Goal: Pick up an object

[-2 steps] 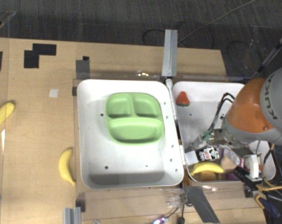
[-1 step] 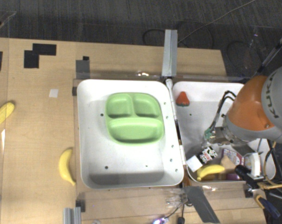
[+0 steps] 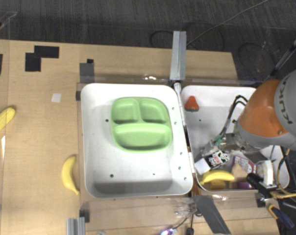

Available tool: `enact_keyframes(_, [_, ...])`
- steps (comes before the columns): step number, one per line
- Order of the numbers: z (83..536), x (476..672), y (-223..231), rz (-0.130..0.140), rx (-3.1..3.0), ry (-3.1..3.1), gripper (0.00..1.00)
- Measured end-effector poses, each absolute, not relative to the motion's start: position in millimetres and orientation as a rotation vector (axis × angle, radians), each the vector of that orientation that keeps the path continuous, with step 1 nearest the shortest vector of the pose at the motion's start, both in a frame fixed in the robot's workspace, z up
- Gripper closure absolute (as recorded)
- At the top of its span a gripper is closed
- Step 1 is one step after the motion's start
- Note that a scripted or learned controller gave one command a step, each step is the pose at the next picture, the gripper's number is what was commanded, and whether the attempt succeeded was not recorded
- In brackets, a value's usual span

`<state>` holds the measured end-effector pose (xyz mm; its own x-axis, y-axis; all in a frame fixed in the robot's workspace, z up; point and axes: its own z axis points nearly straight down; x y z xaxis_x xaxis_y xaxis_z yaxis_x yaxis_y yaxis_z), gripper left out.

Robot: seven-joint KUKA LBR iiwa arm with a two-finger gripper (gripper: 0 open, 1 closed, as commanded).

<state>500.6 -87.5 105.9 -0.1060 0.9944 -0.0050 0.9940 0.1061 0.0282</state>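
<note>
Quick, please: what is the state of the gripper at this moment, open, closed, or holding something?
Gripper: cannot be told. It is low in the right bin, above the clutter by the banana, hidden by the arm's own wrist.

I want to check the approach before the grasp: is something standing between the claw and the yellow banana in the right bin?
The claw hangs over the right bin, and a small printed card packet lies between it and the yellow banana at the near wall. The arm's orange band hides the bin's right part.
</note>
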Motion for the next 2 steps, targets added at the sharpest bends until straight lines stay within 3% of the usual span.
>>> enact_keyframes(1, [90.7, 496.6, -87.3, 0.026, 1.954, 2.432, 0.00])
enact_keyframes(2, [99.1, 498.8, -86.9, 0.029, 1.953, 2.434, 1.00])
